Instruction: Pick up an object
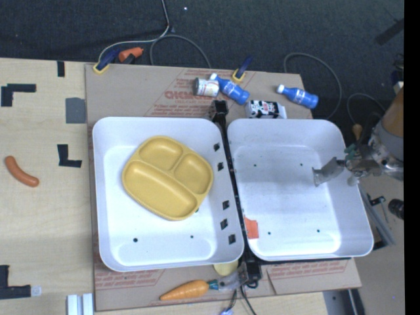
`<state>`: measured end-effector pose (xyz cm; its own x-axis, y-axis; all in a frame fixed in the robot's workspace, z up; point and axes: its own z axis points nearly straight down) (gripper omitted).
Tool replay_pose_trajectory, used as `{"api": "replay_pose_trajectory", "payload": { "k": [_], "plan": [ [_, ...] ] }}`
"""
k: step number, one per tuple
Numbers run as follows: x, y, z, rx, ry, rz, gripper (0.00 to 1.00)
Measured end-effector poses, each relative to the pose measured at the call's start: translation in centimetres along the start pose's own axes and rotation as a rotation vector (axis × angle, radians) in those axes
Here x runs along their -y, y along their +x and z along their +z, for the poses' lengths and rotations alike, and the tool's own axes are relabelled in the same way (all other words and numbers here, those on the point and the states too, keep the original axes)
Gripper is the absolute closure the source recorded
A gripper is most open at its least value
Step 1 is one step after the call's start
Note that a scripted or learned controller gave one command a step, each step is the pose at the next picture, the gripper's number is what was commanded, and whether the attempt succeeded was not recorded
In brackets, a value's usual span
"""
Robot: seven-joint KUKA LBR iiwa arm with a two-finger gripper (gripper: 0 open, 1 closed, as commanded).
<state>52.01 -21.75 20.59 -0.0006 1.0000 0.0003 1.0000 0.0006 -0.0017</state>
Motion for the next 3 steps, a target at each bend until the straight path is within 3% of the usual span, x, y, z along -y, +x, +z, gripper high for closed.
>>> {"api": "replay_pose_trajectory", "payload": {
  "k": [1, 2, 3],
  "plan": [
    [-1.1, 4.8, 12.2, 0.003, -0.003, -0.003, 0.0],
    [-11.5, 12.1, 12.0, 0.001, -0.011, -0.01, 0.0],
    [-15.0, 11.8, 12.0, 0.001, -0.004, -0.002, 0.0]
  ]
}}
